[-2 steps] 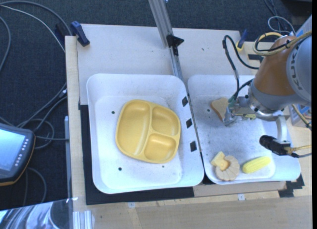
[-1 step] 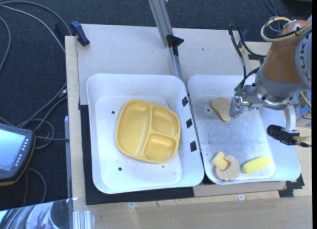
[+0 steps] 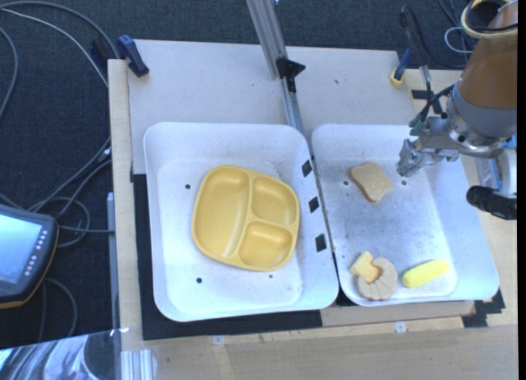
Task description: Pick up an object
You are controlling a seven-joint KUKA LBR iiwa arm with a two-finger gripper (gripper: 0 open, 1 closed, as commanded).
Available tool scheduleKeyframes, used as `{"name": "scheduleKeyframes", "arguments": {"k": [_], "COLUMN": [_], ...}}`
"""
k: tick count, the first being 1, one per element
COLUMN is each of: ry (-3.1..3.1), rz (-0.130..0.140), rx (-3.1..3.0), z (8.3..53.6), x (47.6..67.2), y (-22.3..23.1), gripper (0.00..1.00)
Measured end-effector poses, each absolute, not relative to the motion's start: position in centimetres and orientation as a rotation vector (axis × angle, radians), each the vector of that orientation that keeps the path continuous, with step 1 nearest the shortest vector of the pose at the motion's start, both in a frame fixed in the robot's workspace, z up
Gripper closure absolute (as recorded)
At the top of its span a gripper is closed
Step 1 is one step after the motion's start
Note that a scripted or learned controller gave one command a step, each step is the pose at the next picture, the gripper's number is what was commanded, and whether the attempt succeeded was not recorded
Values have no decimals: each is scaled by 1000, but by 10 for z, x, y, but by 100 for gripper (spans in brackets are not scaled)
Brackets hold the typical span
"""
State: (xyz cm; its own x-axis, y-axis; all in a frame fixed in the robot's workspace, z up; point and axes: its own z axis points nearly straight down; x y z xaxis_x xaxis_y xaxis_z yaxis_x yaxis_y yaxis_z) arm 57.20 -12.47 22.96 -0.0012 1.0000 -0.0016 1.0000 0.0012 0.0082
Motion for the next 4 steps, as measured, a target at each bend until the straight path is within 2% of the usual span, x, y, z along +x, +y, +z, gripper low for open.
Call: {"name": "scheduleKeyframes", "arguments": {"k": [1,3,4], "ry": [2221,2227,2228], "rz": [4,0,5], "rx": [2218,2216,2214], "z": [252,237,244], "x": [573,593,602], "y": [-124,-21,26], "gripper": [100,100,100]}}
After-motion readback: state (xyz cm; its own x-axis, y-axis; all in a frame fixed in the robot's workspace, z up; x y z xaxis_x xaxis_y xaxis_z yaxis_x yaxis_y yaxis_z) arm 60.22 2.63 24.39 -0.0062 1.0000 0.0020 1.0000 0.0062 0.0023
